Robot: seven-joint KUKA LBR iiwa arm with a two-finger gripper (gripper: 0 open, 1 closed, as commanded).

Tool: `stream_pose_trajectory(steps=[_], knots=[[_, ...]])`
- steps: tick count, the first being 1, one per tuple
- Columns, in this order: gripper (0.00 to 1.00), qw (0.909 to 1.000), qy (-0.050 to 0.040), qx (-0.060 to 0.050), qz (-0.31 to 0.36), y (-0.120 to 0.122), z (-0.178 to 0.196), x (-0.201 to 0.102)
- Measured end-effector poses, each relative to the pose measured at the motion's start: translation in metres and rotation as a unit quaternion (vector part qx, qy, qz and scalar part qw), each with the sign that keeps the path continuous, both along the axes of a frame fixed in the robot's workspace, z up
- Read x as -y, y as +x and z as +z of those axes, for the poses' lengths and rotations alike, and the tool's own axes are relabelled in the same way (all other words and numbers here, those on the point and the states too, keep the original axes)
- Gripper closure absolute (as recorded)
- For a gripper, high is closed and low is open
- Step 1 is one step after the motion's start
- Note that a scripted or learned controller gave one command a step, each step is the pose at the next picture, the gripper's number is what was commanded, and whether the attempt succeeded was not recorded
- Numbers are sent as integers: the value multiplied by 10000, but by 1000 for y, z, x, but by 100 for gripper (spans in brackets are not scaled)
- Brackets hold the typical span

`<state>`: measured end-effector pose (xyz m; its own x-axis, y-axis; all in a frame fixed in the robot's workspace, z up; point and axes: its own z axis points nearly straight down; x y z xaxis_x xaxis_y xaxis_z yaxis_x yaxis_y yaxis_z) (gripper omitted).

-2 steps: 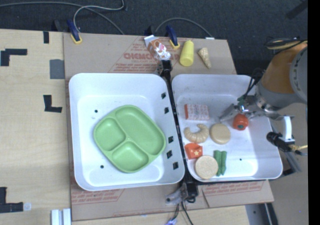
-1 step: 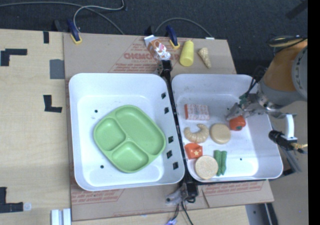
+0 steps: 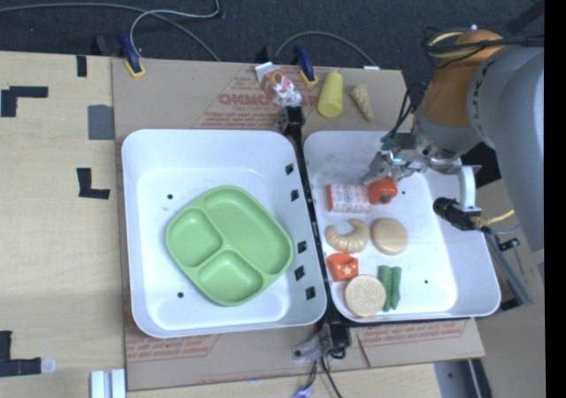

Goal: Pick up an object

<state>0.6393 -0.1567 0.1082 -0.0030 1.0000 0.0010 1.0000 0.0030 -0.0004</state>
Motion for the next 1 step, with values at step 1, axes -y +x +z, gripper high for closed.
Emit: stream_pose_trajectory(steps=[1], knots=[[100,10000,-1,6,1,6,77,-76]])
